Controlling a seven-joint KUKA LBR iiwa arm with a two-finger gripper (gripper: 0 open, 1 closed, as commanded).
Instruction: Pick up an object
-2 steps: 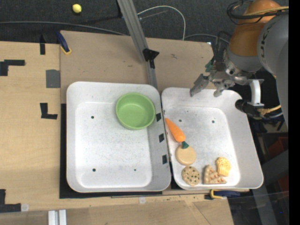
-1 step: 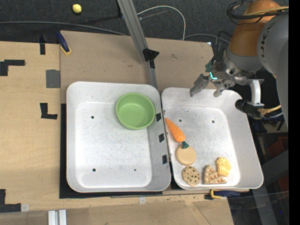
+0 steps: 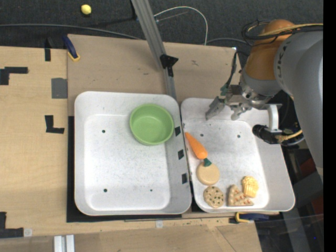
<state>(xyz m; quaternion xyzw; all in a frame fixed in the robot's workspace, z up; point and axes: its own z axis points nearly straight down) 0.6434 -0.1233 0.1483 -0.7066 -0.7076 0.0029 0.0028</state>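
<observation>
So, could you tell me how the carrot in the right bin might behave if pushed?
The carrot looks tapered and round, so it would probably roll or pivot rather than slide straight. It seems a stiff toy, likely light. Its smooth surface may slip.

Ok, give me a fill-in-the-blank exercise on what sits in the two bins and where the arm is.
1. The green bowl sits in the ____ bin.
2. The carrot lies in the same bin as the round cookie, the ____ one.
3. The gripper hovers over the far end of the ____ bin.
4. The bowl's colour is ____.

Missing words: left; right; right; green
</observation>
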